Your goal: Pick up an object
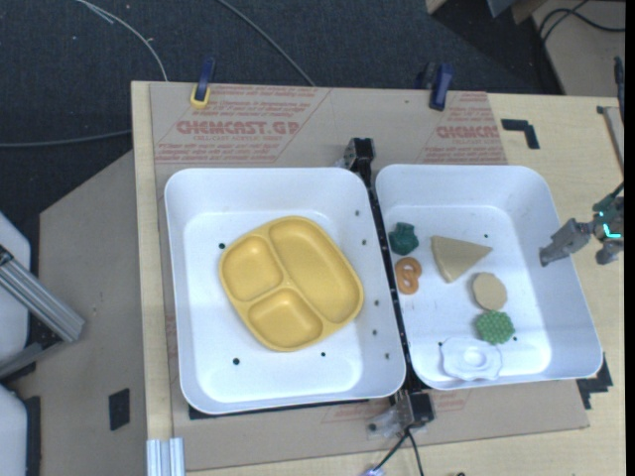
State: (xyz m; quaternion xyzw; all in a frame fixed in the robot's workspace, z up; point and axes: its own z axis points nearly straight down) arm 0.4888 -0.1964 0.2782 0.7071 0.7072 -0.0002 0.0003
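The tool (580, 238) hangs at the right bin's (556, 296) right rim; I can't tell its state. The loose pieces lie inside: a tan wedge (457, 257), a round biscuit (488, 291) and a green ball (494, 326). I'd take the wedge, since it lies apart from its neighbours, and come down straight.

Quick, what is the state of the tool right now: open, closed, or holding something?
Tool: at the right bin's right edge, nothing seen in it; open or closed cannot be told.
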